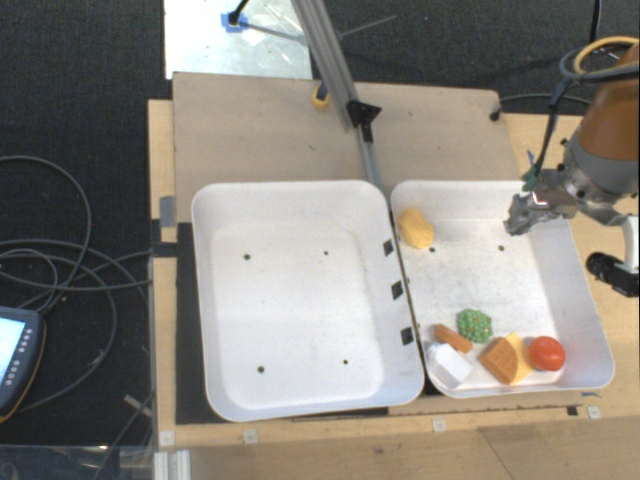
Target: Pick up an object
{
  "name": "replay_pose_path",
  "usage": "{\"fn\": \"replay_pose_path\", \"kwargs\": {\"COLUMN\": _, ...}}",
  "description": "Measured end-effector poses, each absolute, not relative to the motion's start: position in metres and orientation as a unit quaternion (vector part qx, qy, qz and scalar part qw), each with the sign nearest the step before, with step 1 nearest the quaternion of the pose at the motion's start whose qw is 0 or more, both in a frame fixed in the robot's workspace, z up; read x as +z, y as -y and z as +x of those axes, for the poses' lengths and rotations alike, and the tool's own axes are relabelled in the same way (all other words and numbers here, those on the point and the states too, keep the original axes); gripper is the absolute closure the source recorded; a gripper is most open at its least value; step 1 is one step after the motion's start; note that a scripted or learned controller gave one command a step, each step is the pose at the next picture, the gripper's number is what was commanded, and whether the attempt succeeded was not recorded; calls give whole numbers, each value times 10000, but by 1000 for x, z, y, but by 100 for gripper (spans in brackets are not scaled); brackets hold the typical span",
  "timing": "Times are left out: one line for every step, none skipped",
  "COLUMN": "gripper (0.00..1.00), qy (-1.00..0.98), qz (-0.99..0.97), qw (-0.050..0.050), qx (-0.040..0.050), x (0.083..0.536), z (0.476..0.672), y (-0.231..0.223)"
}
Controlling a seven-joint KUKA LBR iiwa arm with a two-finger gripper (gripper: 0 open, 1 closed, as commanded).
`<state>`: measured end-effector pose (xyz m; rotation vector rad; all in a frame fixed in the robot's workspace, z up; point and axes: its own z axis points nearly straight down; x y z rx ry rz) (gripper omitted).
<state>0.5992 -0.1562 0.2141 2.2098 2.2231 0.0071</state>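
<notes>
The right bin holds a yellow lump near its far left corner. Along its near edge lie a green bumpy piece, a small brown stick, a white block, an orange wedge and a red ball. My gripper hangs over the far right part of this bin, well apart from all of these objects, with nothing visible in it.
The left bin sits beside the right one on the bench. A grey pole slants across the back of the bench. Cables and a tablet lie on the floor at the left.
</notes>
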Motion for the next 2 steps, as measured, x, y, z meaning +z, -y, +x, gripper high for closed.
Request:
{"fn": "replay_pose_path", "kwargs": {"gripper": 100, "qy": -7091, "qz": 7051, "qw": 10, "qx": 7, "x": 219, "z": 600, "y": 156}}
{"fn": "replay_pose_path", "kwargs": {"gripper": 100, "qy": -7104, "qz": 7038, "qw": -9, "qx": 6, "x": 213, "z": 593, "y": 109}}
